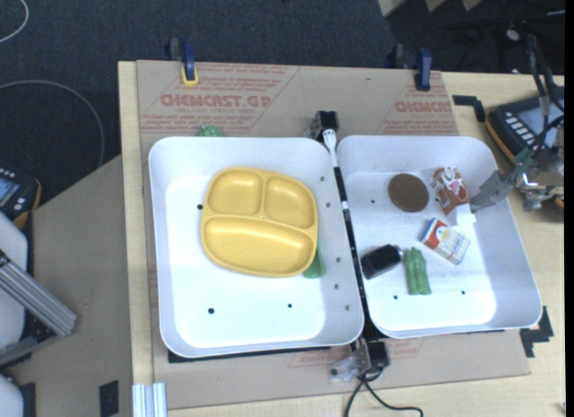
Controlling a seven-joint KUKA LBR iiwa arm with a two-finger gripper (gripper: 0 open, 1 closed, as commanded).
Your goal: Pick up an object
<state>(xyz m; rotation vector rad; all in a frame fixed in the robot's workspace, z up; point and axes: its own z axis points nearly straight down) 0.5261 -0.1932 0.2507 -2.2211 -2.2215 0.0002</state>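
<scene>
Nearest the lens, the front rim of the left bin (260, 345) runs along the desk (134, 227) edge, and in that bin sits a yellow divided plate (260, 222), three compartments up, with a sliver of green thing (314, 267) peeking from under its right edge. Over to the right bin (502, 308): a green cylinder (417, 272) lies toward the front, a black block (380, 260) just beside it on the left, a small red-and-white carton (446, 239) near its right. Further back, a brown disc (408, 192) lies flat, and a red-and-white packet (449, 187) rests close beside it. My pincer (491, 191) sits at the bin's right rim, near that packet; whether it's parted or closed, I can't tell, and I see nothing gripped in it.
</scene>
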